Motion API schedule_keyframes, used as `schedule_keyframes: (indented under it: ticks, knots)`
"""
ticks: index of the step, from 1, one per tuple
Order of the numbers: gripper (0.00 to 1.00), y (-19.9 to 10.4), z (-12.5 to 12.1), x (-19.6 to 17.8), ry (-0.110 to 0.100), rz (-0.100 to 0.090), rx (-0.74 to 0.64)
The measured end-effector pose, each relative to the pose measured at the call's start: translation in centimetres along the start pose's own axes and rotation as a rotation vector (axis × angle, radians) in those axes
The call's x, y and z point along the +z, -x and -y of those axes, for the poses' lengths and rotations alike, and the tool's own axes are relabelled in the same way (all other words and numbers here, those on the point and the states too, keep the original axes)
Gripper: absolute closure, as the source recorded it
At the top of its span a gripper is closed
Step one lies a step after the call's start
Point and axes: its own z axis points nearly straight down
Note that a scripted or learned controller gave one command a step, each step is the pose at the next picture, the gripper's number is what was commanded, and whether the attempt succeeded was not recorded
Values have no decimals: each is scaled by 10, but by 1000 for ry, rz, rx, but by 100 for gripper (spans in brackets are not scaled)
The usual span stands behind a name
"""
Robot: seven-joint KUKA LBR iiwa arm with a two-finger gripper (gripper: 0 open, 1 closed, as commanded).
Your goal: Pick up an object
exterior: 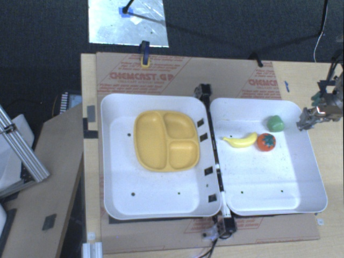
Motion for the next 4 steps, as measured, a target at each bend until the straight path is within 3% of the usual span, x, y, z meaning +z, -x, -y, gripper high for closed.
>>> schedule_keyframes:
  ticks: [1,4]
  knots:
    - [100,-57,5,15,-6,-3,-3]
    - [100,-204,31,11,-6,-4,-5]
